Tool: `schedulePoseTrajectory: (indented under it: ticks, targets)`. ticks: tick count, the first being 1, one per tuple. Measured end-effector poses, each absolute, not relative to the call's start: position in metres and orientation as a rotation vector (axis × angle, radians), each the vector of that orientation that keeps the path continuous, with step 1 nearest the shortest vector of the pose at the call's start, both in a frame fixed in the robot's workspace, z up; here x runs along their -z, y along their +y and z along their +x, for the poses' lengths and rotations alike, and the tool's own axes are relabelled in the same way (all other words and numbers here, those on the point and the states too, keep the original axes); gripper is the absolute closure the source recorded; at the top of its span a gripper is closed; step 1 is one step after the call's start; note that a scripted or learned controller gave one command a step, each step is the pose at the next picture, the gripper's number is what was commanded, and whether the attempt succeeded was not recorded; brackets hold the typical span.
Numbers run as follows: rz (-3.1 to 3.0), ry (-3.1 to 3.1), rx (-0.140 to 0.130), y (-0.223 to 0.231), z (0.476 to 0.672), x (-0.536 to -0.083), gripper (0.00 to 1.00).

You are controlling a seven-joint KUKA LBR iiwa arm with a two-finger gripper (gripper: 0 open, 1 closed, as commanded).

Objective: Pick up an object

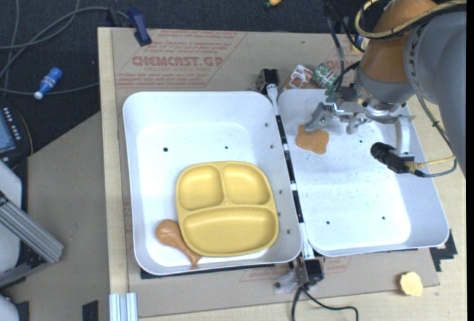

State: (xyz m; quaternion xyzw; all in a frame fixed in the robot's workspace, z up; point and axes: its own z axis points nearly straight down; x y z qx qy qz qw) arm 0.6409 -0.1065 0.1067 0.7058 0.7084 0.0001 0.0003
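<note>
Whether the tool [324, 121] was open or closed could not be told as it hung just above the orange piece [312, 141] near the right bin's [355, 223] far-left corner; a centred, straight descent looked wisest.

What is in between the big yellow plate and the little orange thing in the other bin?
In the camera view, between the yellow plate and the little orange thing run the two bins' touching rims, with bare white bin floor on either side.
</note>
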Motion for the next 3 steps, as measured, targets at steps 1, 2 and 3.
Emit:
schedulePoseTrajectory:
  ticks: [1, 2, 3]
  targets:
    - [2.223, 2.224, 0.003, -0.1032, 0.6353, -0.0833, 0.0]
    - [2.219, 2.222, -0.001, -0.0964, 0.6401, -0.0848, 0.0]
    - [2.224, 2.222, 0.002, -0.1021, 0.6324, -0.0847, 0.0]
